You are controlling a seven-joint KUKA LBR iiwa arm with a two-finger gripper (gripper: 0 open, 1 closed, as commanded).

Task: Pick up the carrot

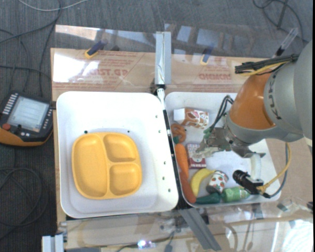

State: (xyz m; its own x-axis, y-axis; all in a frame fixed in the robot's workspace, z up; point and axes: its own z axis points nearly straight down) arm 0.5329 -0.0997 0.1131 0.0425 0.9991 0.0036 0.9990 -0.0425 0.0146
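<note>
1. Metal two-finger claw (203, 150) hangs low inside the right shallow white bin (174, 103), at the end of the grey arm with its orange band (252, 109); I cannot tell whether it is spread or closed, as it is too small and cluttered to read.
2. Nothing can be seen gripped in it.
3. Long orange carrot (182, 163) lies just left of the claw, along the left wall of that bin, running from beside the claw down toward the near edge.
4. Below the claw sit a yellow banana-shaped toy (199, 180) and a small white cup with red spots (217, 180).
5. Further below lie a dark green vegetable toy (209, 198) and a lighter green piece (232, 195).
6. Above and left of the claw rests a brown-and-white printed packet (196, 117).
7. Well to the left of the claw, the other white bin (84, 101) holds a yellow plastic divided plate (106, 165).
8. Far left, off the table, an orange-edged handheld control pendant (22, 118) lies on the grey floor.
</note>
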